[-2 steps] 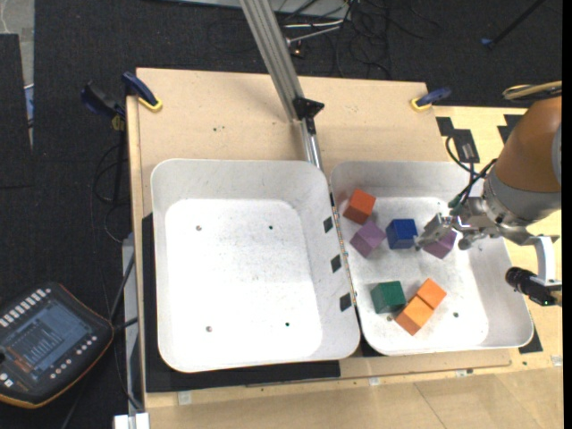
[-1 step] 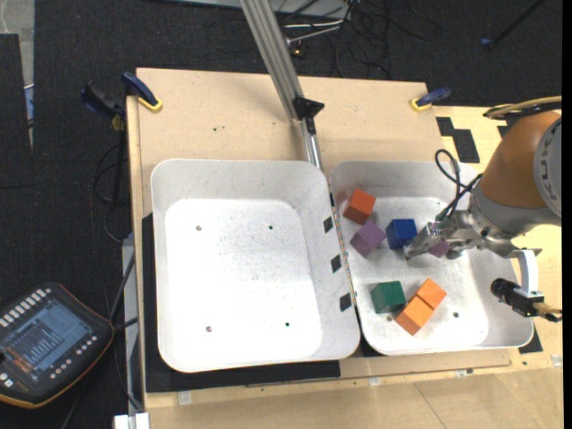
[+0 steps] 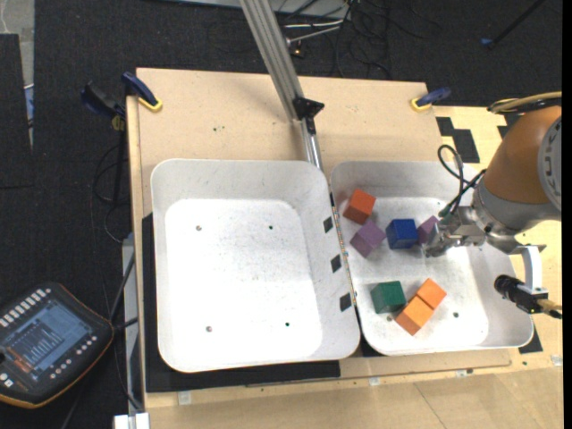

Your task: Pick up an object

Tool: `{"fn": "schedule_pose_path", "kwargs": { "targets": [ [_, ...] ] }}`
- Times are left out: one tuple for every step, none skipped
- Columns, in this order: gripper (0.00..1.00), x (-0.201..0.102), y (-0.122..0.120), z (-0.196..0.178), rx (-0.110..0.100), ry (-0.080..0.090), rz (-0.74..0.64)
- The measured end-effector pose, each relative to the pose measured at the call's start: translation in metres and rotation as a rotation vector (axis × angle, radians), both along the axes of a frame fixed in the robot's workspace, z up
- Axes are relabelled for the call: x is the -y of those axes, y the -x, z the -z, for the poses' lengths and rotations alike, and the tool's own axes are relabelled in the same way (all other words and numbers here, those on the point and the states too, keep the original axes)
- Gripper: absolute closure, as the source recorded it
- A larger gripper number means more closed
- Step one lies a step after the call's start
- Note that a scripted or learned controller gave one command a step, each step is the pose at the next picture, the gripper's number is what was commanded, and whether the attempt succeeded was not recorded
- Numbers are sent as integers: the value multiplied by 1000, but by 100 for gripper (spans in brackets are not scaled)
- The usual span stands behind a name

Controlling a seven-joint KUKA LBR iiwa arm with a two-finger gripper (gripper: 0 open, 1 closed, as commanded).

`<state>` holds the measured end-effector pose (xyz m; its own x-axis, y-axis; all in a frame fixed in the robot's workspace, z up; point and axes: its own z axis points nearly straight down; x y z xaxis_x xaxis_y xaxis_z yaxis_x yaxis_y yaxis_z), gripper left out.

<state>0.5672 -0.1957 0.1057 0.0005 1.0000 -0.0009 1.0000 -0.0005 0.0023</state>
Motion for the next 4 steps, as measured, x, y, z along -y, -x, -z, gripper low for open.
{"fn": "schedule_pose_path", "kwargs": {
  "targets": [
    [100,1,8,-48,2,1,0],
    [100,1,6,-91,4,2,-2],
    [100,-3,1,-154,6,2,-4],
    [100,-56,4,-141,-3,-2,-8]
  ]
}}
